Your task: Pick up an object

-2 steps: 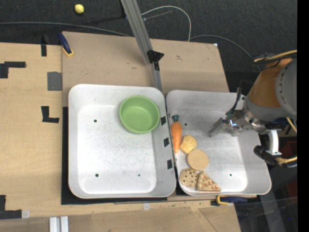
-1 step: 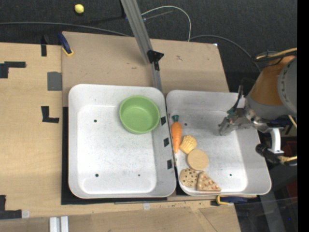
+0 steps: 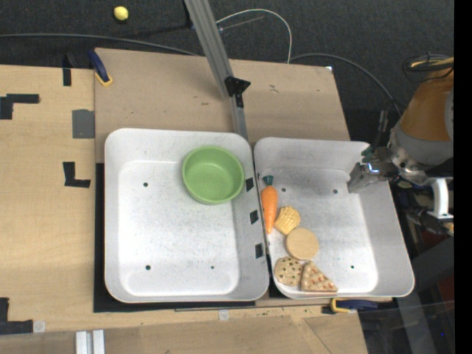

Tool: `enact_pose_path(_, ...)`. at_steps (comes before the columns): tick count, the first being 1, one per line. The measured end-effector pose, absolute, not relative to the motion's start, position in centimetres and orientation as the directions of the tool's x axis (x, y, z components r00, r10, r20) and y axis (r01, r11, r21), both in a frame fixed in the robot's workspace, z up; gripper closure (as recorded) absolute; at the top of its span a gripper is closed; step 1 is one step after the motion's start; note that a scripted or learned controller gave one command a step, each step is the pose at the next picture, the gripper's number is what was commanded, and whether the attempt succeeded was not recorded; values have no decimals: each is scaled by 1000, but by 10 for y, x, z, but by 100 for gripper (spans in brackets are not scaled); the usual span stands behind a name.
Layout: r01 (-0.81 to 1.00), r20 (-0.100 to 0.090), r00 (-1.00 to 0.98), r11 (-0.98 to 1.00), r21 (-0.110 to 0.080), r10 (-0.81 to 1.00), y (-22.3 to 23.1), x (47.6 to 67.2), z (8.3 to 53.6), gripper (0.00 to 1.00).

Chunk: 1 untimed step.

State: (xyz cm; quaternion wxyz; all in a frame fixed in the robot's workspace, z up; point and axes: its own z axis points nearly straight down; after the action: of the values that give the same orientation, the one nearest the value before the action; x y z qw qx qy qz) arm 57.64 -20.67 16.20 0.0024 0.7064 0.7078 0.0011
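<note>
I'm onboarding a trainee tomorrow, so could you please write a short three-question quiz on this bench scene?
1. True or false: the round green plastic bowl sits in the right-hand shallow white bin.
2. Multiple choice: the orange toy carrot lies (A) at the right bin's left wall, (B) inside the bowl, (C) on the wooden bench top.
3. Fill in: the grey metal gripper hangs over the right bin's upper ____ part, apart from the food cluster.

Key
1. False; it sits in the left-hand shallow white bin, near its upper right corner.
2. A; beside it lie the yellow ridged toy piece and the round tan cracker.
3. right.
</note>
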Motion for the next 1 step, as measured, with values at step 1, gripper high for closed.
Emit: enact_pose_path(1, 1000, -2, -2, 2, 6, 1000, -206, 585, 223, 100)
